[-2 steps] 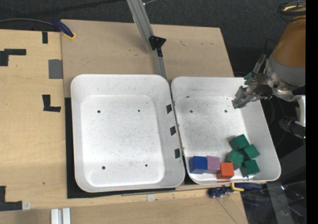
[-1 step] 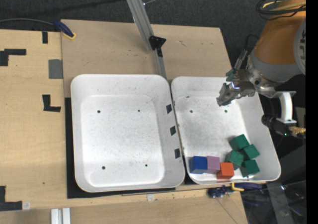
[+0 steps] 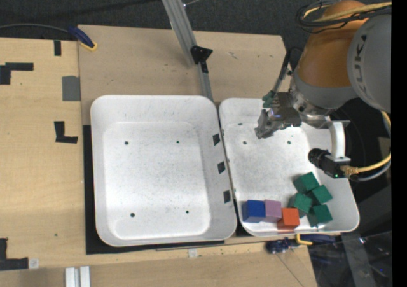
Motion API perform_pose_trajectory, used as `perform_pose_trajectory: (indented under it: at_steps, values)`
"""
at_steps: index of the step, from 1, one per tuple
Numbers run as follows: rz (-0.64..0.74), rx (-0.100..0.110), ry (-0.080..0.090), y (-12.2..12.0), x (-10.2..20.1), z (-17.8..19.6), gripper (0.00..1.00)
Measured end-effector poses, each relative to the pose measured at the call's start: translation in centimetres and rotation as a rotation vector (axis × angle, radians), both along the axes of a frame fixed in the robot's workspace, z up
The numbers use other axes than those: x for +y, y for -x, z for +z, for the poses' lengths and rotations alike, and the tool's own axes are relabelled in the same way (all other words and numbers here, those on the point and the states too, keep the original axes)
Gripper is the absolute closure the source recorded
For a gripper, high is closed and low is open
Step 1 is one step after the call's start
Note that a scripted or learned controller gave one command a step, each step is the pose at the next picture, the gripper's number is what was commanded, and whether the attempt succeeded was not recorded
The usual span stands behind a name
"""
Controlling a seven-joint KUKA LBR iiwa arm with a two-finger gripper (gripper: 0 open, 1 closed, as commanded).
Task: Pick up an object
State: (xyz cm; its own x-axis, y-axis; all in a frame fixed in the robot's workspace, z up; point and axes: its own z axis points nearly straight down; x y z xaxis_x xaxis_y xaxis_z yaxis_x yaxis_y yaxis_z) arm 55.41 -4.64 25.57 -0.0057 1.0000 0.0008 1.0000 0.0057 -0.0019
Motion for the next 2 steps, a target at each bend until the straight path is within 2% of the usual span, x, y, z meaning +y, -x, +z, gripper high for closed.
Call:
perform_pose_trajectory:
  at_steps: [2]
  values:
    - [0.001, 0.001, 0.000, -0.7, 11.0, -2.7, 1.00]
